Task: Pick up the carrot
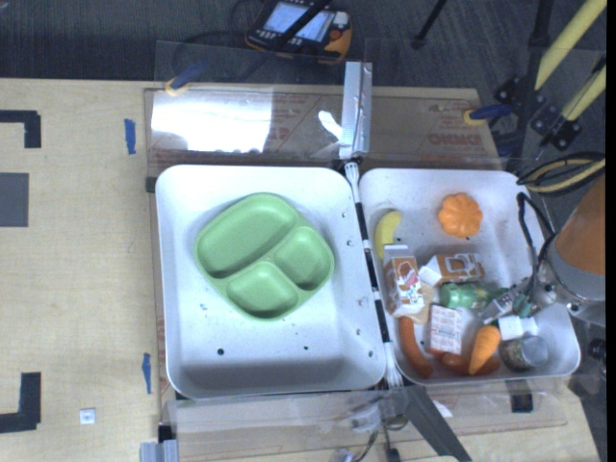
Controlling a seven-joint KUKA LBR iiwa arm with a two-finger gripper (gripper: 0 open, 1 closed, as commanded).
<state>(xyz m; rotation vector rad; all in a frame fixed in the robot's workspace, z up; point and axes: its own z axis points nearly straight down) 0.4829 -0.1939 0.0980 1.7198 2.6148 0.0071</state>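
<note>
The carrot [484, 348], light, stiff and slick, lies right of the sausage [415, 346]; grip mid-body; jaws' state I cannot tell

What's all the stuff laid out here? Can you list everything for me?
Bins: two, white, side by side on the bench.
Divided plate: one, green, three compartments, in the left bin.
Carrot: one, orange, near the front of the right bin.
Banana: one, yellow, at the right bin's left wall.
Small pumpkin: one, orange, at the back of the right bin.
Sausage: one, reddish, front left of the right bin.
Packets: several, printed white and red, middle of the right bin.
Handheld controller: one, black and orange, on the floor behind the bench.
Robot arm: one, grey with an orange band, at the right edge over the right bin; its grasping end is too cluttered to read.
</note>
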